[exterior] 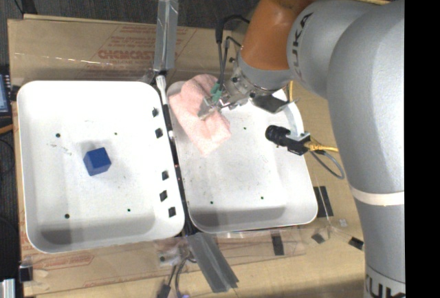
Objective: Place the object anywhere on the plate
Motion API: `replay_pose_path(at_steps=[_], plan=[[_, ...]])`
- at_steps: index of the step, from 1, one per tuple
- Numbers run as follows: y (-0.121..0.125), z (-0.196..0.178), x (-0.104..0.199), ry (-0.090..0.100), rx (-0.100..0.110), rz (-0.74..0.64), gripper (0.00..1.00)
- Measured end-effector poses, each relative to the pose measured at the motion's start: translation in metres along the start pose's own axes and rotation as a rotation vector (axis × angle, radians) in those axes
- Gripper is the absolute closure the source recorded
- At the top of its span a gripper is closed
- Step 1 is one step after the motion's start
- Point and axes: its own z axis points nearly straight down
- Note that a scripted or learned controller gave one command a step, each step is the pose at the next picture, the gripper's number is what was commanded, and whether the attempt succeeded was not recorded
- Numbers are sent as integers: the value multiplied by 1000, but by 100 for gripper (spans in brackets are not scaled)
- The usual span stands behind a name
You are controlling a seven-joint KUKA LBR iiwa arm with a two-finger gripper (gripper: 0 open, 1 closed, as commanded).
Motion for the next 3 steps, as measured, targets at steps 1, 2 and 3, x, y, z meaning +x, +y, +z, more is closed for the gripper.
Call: replay_pose_path(at_steps=[1,2,3], plan=[[0,-40,0,1,0,-5,100],[-14,-36,58,2,2,-410,100],[-20,-35,114,2,2,-815,100]])
